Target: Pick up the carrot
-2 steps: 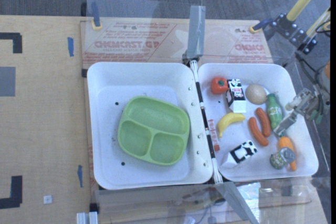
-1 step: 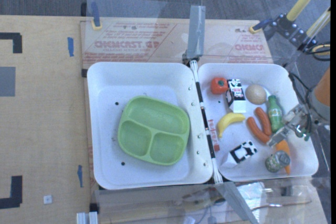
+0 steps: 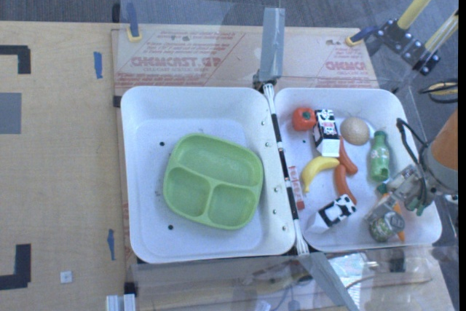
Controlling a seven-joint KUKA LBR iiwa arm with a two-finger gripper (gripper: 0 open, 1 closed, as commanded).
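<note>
While the slim orange carrot [image 3: 347,159] lies loose in the right white bin [image 3: 364,95], the pick is not yet made.
It rests between the yellow banana [image 3: 318,170] and the green plastic bottle [image 3: 378,156], just below the black-and-white carton [image 3: 327,132]. The grey two-finger gripper [image 3: 397,194] sits low in the bin's near right corner, well apart from the carrot; whether its claw is wide or narrow I cannot tell. Reaching, closing and lifting all remain, by my reading.

"CHEMCAST" on clear sheet [image 3: 182,54]
</note>
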